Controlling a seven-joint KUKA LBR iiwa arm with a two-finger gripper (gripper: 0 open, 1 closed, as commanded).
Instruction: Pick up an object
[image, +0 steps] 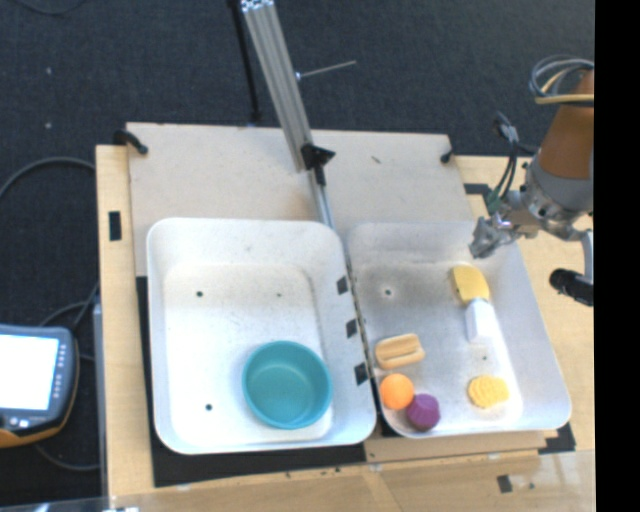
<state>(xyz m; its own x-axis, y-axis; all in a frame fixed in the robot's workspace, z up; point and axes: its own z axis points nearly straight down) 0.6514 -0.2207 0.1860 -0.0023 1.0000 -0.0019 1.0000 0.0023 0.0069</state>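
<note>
the yellow-and-white brush (473, 298) lies at two o'clock in the right bin (540, 330). it looks light, stiff and slick, best taken across its narrow white handle. the gripper (487, 238) hangs just beyond at twelve o'clock, holding nothing; whether its fingers are open cannot be told.

Candidate objects lie in the right bin (530, 330), lower right of the frame. A yellow-headed brush with a white handle (473, 298) lies flat, head toward the top, in the bin's upper middle. A tan bread-shaped piece (399, 350) lies at the left wall. An orange ball (396, 391) touches a purple ball (424, 410) at the lower left corner. A ridged yellow piece (488, 391) lies lower right. A teal bowl (287, 384) stands upright in the left bin (200, 260)
</note>
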